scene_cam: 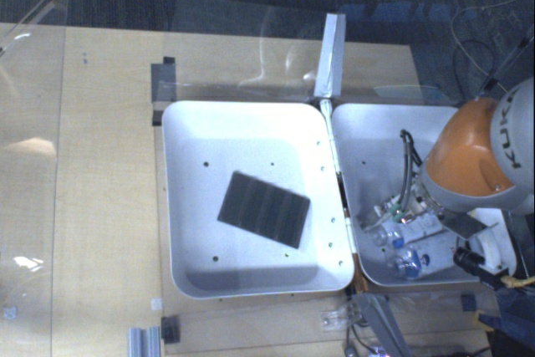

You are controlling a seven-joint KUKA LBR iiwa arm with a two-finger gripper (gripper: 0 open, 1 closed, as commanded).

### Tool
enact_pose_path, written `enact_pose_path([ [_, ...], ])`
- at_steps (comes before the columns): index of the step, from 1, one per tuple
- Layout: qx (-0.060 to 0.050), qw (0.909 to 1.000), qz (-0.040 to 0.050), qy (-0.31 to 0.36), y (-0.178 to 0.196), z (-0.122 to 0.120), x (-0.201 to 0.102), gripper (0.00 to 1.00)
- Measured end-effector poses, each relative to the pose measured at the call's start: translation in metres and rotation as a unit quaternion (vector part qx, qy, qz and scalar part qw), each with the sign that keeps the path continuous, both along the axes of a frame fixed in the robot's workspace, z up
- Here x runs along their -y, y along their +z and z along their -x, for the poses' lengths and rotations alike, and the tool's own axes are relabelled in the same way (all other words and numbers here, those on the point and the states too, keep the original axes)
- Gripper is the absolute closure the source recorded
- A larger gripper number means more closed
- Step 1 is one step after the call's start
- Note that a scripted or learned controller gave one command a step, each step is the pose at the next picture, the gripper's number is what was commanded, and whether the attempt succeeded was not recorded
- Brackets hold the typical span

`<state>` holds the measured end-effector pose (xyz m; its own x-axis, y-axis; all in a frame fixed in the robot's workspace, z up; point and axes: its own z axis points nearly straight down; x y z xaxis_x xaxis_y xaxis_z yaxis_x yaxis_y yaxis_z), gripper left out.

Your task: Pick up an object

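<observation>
Objects for picking are few from where I stand: one dark ribbed rectangular pad [264, 209] lies flat and slightly askew in the middle of the left bin [180, 180], and one small clear bottle with a blue end [409, 263] lies on its side near the front of the right bin [368, 138].

Going by size, the wooden bench [92, 180] comes first, carrying two shallow white bins side by side, their inner walls touching. Next is the arm [476, 155], reaching in from the right, its orange band bulging over the right bin. Below that band the gripper [399, 217] hangs low over the right bin's floor amid a cluster of cables and shiny parts — too cluttered for me to tell how it is set.

The pad sits well apart from the gripper, across the dividing walls in the other bin. The bottle is much closer — just beside the gripper, toward the front edge of the bin, though whether they touch I cannot make out. Nothing is visibly held.
</observation>
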<state>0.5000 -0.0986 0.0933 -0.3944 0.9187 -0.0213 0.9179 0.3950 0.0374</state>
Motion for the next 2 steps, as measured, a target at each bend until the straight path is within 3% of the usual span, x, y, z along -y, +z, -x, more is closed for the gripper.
enact_pose_path([
  [1,0.001,1.0,-0.0005,0.001,0.0105,-0.0014,-0.0008,1.0],
  [2,0.001,1.0,-0.0005,0.001,0.0105,-0.0014,-0.0007,0.0],
])
